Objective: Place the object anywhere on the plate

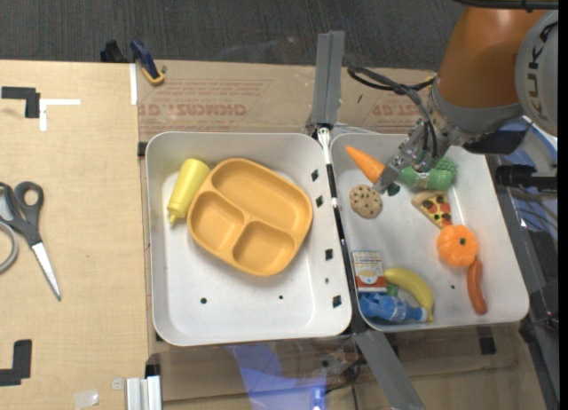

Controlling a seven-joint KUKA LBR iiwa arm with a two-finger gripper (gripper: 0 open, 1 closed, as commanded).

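Observation:
A yellow-orange divided plate (249,216) lies in the left bin (177,302), with nothing on it. My gripper (401,174) hangs low over the back of the right bin (497,311). It sits right at the thick end of an orange carrot (365,162) and against a green knobbly toy (433,175). A round cookie (365,201) lies just below and to the left of the gripper tip. The wrist hides part of the green toy.
A yellow bottle (185,188) lies against the plate's left edge. The right bin also holds a pizza slice (434,208), an orange fruit (456,246), a sausage (477,287), a banana (412,287), a small carton (368,269) and a blue item (389,310). Scissors (34,232) lie on the bench at left.

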